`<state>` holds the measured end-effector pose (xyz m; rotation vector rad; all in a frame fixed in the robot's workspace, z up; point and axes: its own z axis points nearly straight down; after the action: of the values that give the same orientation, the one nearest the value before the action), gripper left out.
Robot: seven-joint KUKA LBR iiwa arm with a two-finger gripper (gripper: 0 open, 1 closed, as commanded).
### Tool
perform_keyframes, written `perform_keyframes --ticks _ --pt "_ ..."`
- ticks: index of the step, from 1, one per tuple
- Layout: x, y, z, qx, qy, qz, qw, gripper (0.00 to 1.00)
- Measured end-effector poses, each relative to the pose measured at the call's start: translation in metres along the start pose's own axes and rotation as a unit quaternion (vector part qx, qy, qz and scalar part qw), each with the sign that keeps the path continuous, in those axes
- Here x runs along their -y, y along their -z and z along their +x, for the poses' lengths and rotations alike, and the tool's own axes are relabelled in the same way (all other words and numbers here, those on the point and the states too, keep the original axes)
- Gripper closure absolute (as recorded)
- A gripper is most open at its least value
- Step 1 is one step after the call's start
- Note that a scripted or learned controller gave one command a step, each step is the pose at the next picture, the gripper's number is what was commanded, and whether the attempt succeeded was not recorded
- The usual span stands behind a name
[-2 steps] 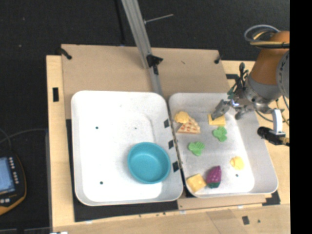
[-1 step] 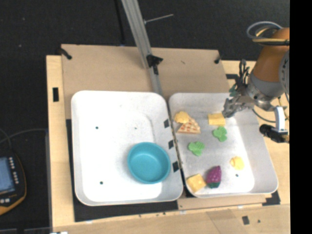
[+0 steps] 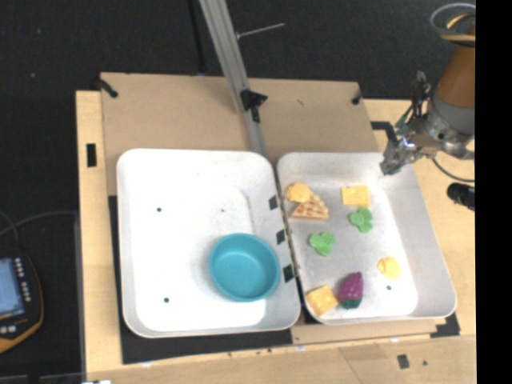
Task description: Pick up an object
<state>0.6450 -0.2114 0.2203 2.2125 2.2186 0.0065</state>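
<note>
My gripper (image 3: 390,163) hangs over the far right corner of the right bin (image 3: 416,214), at the end of the grey arm with its orange band (image 3: 458,78). Nothing shows between its fingers. In the right bin lie a pizza-slice toy (image 3: 308,207), a small orange-yellow piece (image 3: 298,191), a yellow block (image 3: 355,195), two green pieces (image 3: 362,219) (image 3: 322,242), a small yellow piece (image 3: 389,266), a purple grape toy (image 3: 350,289) and a yellow cheese block (image 3: 322,300). The yellow block lies closest to the gripper, below and to its left.
A blue bowl (image 3: 243,266) sits in the left bin (image 3: 160,190) near its front right. A metal pole (image 3: 228,54) slants up from the bins' far edge. A handheld pendant (image 3: 16,290) lies at the far left, off the bench.
</note>
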Motion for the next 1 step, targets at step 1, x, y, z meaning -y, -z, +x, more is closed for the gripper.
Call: perform_keyframes --ticks 1 --pt "-0.0006 0.0234 -0.0014 -0.001 0.001 0.003 1.0 1.0"
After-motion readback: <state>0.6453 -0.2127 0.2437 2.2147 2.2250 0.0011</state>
